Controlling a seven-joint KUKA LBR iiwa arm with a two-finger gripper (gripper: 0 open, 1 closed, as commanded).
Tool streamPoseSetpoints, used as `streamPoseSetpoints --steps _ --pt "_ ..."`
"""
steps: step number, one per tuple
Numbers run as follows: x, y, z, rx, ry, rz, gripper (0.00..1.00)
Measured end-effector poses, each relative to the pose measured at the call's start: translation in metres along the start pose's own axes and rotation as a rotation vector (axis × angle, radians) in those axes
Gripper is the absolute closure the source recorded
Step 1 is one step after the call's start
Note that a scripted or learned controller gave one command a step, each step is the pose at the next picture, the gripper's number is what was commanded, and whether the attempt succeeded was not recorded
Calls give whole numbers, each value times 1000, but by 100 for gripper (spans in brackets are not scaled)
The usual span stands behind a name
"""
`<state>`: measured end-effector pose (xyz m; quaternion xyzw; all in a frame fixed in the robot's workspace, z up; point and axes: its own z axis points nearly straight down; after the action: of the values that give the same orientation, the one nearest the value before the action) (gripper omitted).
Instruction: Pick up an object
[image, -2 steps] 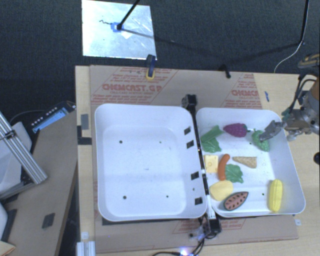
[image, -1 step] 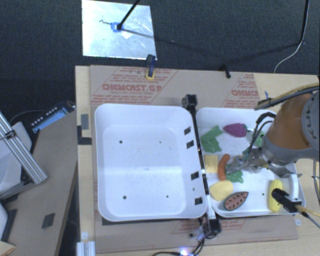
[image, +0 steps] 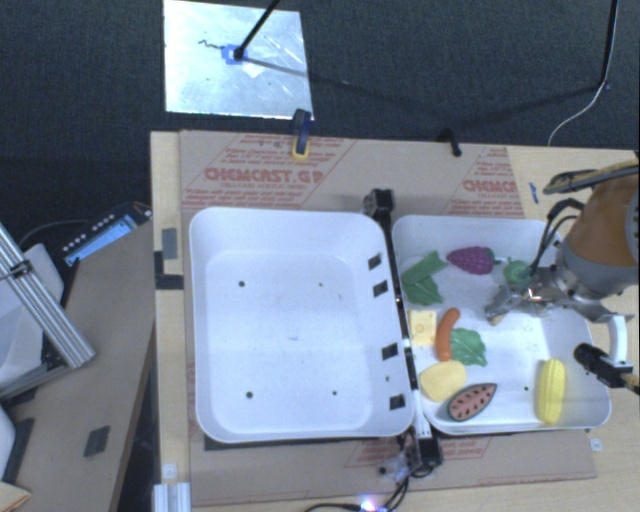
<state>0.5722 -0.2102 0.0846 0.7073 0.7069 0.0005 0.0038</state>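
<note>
- The gripper (image: 503, 303) sits low in the right bin (image: 590, 400), near the bin's middle; the metal tip is small and blurred, so whether it is open or closed cannot be told, and nothing can be made out in its grasp.
- The arm (image: 600, 240) enters from 3 o'clock, its orange band above the grey wrist, which reaches toward 9 o'clock over the bin.
- The objects lie around the tip, apart from it: a purple piece (image: 472, 260) at 11 o'clock, a small green piece (image: 516, 270) just beside it at 12 o'clock, a green leaf (image: 424, 279) at 9 o'clock.
- At 7 to 8 o'clock: an orange carrot (image: 447, 331), a yellow block (image: 423, 327), a green leafy piece (image: 468, 347), a pale yellow lump (image: 442, 380) and a red-brown slice (image: 471, 401).
- A yellow corn-like piece (image: 550, 390) lies at 5 o'clock.
- The left bin (image: 215, 240) stands beside the right one, at 9 o'clock.
</note>
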Motion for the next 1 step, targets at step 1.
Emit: streamPoseSetpoints --steps 1 --pt "13 86 6 68 3 -16 0"
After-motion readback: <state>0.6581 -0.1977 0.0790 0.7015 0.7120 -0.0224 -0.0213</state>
